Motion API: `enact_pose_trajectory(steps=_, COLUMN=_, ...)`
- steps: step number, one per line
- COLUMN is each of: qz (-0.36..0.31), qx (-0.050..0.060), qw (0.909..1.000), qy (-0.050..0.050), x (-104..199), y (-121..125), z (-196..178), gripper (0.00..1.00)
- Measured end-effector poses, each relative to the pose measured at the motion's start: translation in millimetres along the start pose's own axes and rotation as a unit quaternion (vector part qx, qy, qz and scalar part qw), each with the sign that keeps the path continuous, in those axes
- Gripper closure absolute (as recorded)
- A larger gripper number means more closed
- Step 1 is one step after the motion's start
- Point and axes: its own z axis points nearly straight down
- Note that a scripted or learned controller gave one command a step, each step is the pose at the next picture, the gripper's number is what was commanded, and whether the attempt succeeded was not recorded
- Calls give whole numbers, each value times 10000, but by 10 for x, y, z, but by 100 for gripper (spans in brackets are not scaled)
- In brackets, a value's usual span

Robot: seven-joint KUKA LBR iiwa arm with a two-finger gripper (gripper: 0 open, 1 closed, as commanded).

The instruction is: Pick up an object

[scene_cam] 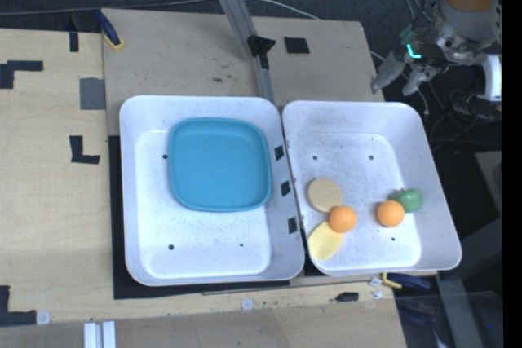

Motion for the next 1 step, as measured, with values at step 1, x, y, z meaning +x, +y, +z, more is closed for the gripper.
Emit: enact_pose_trajectory(steps=1, qz=0, qx=1, qw=10000, qy=0, x=0, y=0, z=1, gripper=0)
